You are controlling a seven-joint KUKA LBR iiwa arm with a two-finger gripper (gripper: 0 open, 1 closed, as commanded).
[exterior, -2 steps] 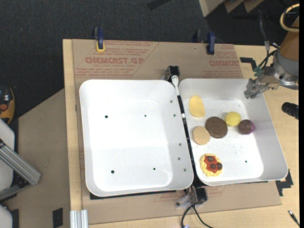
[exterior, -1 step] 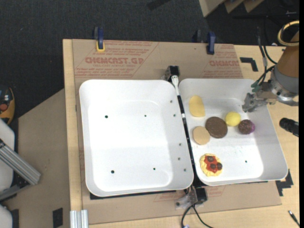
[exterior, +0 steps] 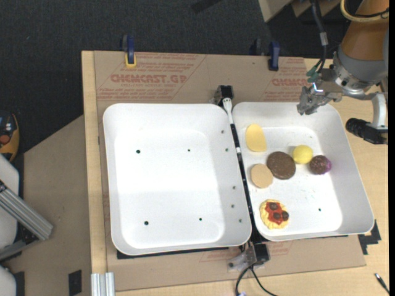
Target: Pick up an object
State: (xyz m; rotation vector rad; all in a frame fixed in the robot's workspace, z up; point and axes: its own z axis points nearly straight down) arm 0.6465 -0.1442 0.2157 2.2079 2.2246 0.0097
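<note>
The pincer hangs at the far right corner of the right bin, just over its rim, at the end of the grey arm with its orange band reaching in from the right; whether it is spread or pressed together cannot be told from this angle, and nothing is visible between its tips. All the pickable objects lie in the right bin, none of them touching the pincer. Nearest the divider at the far side is a pale yellow oblong piece. Toward the middle sits a dark brown disc, with a tan round piece touching it on its near-left side. To the right of the disc is a small yellow ball, and just beside that a dark purple ball. Nearest the camera, apart from the others, lies a yellow round piece with red and dark spots. The left bin shows its white floor with four small dark dots. Both bins rest on a brown board printed with red lettering, held to the surface by two blue clamps along its far edge.
</note>
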